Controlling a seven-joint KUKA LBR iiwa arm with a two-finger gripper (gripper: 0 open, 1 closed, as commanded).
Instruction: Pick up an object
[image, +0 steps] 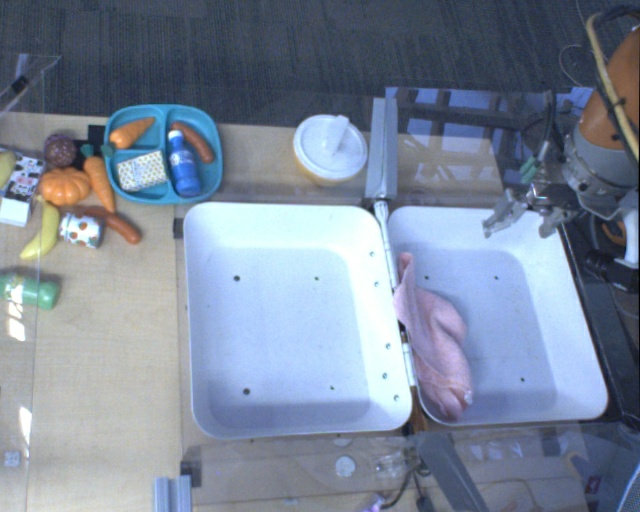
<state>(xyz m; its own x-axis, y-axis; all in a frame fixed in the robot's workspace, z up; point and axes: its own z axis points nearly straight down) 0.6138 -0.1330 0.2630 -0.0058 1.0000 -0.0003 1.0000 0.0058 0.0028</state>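
Camera view: gripper (522, 213) open, empty, hovering over right bin (560, 400) far edge. Pink cloth (437, 340) bunched along that bin's left wall, well apart. Best to centre over the thick middle fold, clear of the wall, then descend and pinch.
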